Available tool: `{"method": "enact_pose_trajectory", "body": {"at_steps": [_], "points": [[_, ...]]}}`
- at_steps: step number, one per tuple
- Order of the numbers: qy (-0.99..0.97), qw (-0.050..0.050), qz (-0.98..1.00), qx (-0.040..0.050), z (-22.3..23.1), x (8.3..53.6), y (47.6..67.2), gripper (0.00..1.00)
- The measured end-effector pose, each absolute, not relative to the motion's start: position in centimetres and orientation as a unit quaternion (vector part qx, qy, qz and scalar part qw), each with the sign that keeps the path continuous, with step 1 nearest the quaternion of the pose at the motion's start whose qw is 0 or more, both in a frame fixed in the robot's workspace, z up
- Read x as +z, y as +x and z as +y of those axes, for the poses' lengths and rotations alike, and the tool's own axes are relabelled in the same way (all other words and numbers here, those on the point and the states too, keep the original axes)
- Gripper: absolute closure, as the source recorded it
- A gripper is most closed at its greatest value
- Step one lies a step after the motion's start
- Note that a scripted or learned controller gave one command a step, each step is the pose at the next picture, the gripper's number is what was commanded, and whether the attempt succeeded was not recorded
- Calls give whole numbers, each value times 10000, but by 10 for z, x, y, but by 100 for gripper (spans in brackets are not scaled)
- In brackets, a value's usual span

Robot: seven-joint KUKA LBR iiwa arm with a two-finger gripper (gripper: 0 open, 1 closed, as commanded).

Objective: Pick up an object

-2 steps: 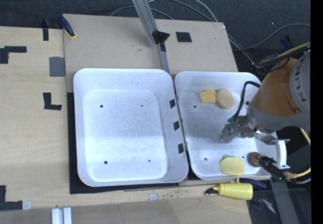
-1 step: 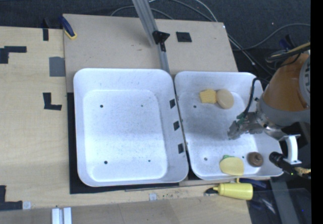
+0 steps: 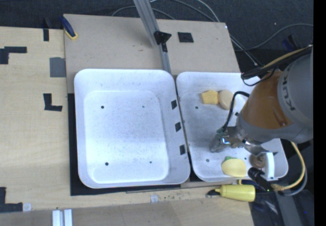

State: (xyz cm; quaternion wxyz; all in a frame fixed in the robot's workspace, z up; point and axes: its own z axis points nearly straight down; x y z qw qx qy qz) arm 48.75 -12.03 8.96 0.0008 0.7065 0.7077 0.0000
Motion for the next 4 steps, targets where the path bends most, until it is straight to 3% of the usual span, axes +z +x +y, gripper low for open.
{"method": "enact_pose_trajectory", "body": {"at_steps": [1,4], "points": [[7072,16,7070,4,-87,90,490,100],[7072,0,7071,2,-86,119,489,100]]}}
